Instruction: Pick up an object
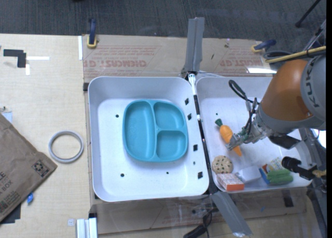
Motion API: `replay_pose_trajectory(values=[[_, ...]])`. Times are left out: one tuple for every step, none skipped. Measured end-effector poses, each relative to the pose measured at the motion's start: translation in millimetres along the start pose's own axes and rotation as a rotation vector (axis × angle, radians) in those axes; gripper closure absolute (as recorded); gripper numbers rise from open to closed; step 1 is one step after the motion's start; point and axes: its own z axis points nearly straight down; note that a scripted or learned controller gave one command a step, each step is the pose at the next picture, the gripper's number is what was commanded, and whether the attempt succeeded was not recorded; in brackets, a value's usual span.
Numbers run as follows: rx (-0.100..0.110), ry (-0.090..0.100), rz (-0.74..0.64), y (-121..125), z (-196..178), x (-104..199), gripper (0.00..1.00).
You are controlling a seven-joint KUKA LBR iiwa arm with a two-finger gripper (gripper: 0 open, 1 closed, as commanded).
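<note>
My gripper (239, 140) hangs low in the right bin (207, 108), tips right at the lower end of the toy carrot (226, 133). Fingers are small and dark against the clutter here, so I cannot tell whether they are spread or pressed together, nor whether the carrot sits between them; it touches or nearly touches my tips and lies tilted, green top pointing up and away to the left. Just below me, toward the near wall: a round chocolate-chip cookie (222, 165), and beside it an orange-and-white box (230, 182) leaning on the bin's front edge. Further off to the right along that same front edge, a green item (280, 178) with a small red, white and blue package (270, 170) against it, partly behind a black fitting of my arm. A black cable runs up from my wrist across the bin floor. Behind me, my arm's orange band (282, 94) bulks over the bin's right side. Past the divider on my left, the left bin (104, 143) carries a teal divided plate (155, 130), three compartments, lying flat near its middle. Well beyond that, on the bench, a grey tape ring (66, 146) and a brown cardboard box (18, 169).
</note>
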Motion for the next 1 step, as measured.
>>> replay_pose_trajectory(values=[[0.001,-0.002,0.325,48.4,-90.6,27.3,1.00]])
